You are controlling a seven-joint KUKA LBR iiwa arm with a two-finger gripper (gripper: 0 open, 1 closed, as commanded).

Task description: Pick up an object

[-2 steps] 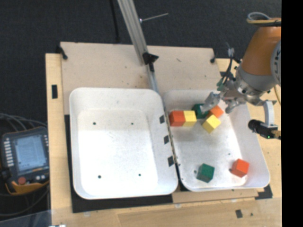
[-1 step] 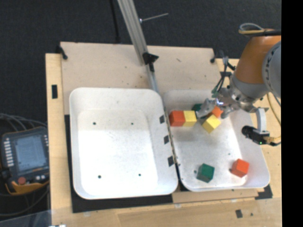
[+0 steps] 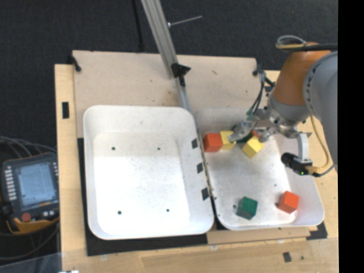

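In the right bin (image 3: 267,220), an orange cube (image 3: 212,142) lies near the left wall, touching a yellow cube (image 3: 227,139) on its right. A second yellow cube (image 3: 252,147) sits tilted a little further right. My gripper (image 3: 248,132) hangs low over the back of this bin, right between the two yellow cubes and partly covering them. A green cube (image 3: 247,207) rests near the bin's front edge. An orange-red cube (image 3: 288,201) lies in the front right corner.
The left bin (image 3: 91,152) stands beside the right one, their walls touching. A slanted metal rail (image 3: 162,36) runs from the top down to the back of the bins. A teach pendant (image 3: 31,186) lies off the bench at the left.
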